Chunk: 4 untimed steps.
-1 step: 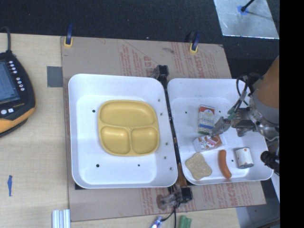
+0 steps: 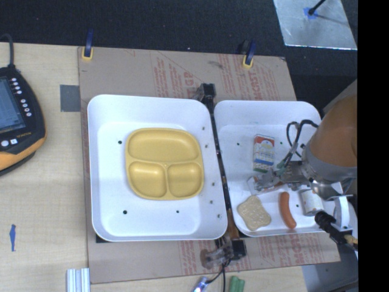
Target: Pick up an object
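Observation:
The right bin (image 2: 267,106) holds a small white, red and green carton (image 2: 264,151), a slice of bread (image 2: 253,213) and a reddish sausage (image 2: 287,210). My gripper (image 2: 265,180) reaches in from the right, low over the bin floor. It sits just below the carton and above the bread, left of the sausage's top end. The grey arm with its orange band (image 2: 333,142) covers the bin's right side. Nothing is seen held in the gripper.
The left bin (image 2: 104,163) carries a yellow divided plate (image 2: 164,163). A black and orange teach pendant (image 2: 15,123) lies on the bench at far left. A black cable loop (image 2: 296,132) hangs by the arm over the right bin.

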Each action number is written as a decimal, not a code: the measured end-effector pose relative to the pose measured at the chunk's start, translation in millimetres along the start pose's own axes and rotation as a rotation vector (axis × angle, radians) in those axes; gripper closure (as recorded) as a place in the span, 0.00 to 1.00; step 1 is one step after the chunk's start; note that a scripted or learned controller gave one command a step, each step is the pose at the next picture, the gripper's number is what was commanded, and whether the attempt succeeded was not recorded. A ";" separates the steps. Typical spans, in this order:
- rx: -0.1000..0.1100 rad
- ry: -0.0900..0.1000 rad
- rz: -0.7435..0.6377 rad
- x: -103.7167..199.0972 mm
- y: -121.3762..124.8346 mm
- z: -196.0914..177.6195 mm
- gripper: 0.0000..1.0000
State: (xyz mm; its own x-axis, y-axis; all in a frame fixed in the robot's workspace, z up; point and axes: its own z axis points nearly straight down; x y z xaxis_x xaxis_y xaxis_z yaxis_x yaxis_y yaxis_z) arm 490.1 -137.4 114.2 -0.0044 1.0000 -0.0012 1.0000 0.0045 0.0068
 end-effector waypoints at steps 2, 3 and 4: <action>-0.010 -0.001 -0.001 -5.1 134.4 12.3 0.00; 0.031 -0.009 0.011 5.1 163.6 12.4 0.00; 0.044 -0.010 0.011 1.5 161.7 1.6 1.00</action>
State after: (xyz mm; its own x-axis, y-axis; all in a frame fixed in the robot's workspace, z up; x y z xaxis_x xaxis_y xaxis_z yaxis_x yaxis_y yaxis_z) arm 651.8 -135.1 113.8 0.0059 0.9999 -0.0110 0.9993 -0.0063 -0.0366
